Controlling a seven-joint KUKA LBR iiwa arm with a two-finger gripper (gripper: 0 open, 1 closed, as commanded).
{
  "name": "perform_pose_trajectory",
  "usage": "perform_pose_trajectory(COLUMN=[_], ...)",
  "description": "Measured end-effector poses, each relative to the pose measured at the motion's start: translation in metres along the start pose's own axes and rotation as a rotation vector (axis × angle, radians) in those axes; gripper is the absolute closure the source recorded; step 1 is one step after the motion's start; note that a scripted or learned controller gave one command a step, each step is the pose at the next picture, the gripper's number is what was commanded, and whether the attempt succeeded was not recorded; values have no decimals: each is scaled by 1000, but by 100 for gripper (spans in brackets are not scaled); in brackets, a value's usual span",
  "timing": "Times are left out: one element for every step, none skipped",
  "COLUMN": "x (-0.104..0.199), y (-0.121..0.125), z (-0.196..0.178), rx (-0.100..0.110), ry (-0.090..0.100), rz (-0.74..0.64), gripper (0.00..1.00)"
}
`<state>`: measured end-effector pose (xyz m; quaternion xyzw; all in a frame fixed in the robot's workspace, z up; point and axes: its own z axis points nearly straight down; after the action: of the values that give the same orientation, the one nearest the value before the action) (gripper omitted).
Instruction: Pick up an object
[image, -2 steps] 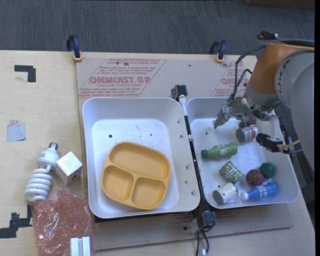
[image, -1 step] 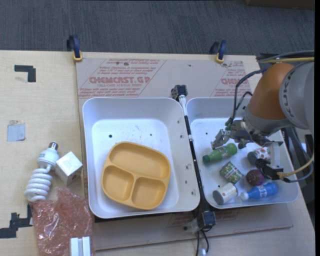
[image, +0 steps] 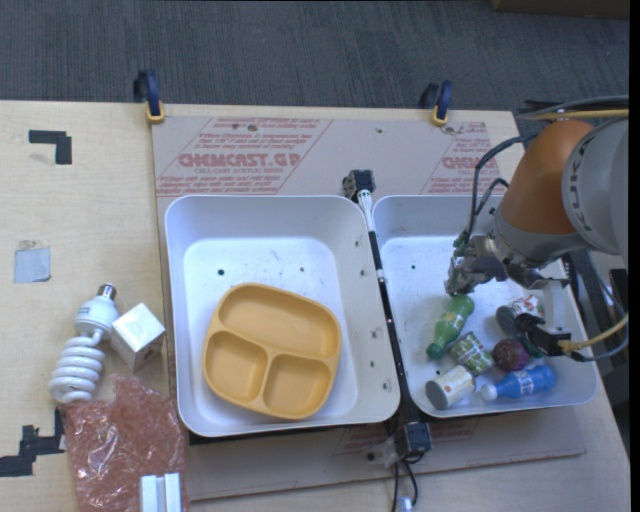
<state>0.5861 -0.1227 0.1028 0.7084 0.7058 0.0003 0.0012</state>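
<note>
- Beside the left shallow white bin (image: 190, 300), which holds a yellow three-compartment plastic tray (image: 272, 350), stands the right shallow white bin (image: 400, 300); every likely target lies in that right bin, on its near half.
- Over the right bin's far half hangs the grey arm with the orange band (image: 545, 185), reaching in from the bin's right side, its gripper (image: 468, 276) pointing down.
- Just below the gripper, on the side toward the bin's near edge, lies the green plastic bottle (image: 450, 325). Its cap end is close under the gripper tip; whether they touch I cannot tell. Its long axis runs from that cap end down and slightly toward the divider between the bins.
- Nearer the bin's near edge than the bottle lie a blue plastic bottle (image: 522, 383), a small white cup on its side (image: 452, 387), a green-and-white wrapped packet (image: 470, 352) and a dark round ball (image: 510, 354), crowded together.
- Whether the fingers are apart or together cannot be told; nothing is visibly between them.
- My judgement: the bottle is the nearest candidate, and a grasp would sit best across its long axis.
</note>
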Motion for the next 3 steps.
perform_pose_trajectory(x=[0, 25, 25], y=[0, -43, -42], z=[0, 10, 0], rx=[0, 3, 0], ry=[0, 1, 1], rz=[0, -2, 0], gripper=[0, 0, 100])
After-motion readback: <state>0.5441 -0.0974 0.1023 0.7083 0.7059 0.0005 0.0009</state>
